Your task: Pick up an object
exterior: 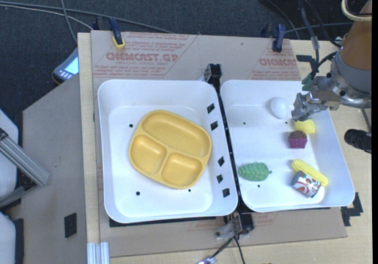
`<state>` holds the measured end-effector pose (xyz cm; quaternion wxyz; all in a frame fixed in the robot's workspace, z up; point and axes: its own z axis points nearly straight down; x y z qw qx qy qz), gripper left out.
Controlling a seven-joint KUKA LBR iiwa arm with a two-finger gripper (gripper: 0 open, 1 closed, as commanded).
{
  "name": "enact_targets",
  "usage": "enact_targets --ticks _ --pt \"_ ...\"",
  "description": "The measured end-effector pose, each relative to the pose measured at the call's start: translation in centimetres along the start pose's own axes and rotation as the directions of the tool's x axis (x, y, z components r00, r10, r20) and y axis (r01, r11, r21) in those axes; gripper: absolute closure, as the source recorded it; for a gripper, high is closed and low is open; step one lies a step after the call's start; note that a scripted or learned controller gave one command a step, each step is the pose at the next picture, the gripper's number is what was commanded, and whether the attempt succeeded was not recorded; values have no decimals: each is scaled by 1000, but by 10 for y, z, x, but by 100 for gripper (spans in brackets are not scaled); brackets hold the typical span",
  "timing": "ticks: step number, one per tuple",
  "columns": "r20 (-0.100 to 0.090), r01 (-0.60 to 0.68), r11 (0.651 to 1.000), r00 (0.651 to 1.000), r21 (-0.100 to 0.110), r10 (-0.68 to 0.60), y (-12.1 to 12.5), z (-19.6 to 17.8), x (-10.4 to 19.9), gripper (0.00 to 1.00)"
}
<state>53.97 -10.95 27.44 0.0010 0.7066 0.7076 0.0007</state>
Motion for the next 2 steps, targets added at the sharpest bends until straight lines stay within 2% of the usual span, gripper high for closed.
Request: enact_targets --ticks 2 --pt "-1 4 1000 1000 0 -4 47 3 88 100"
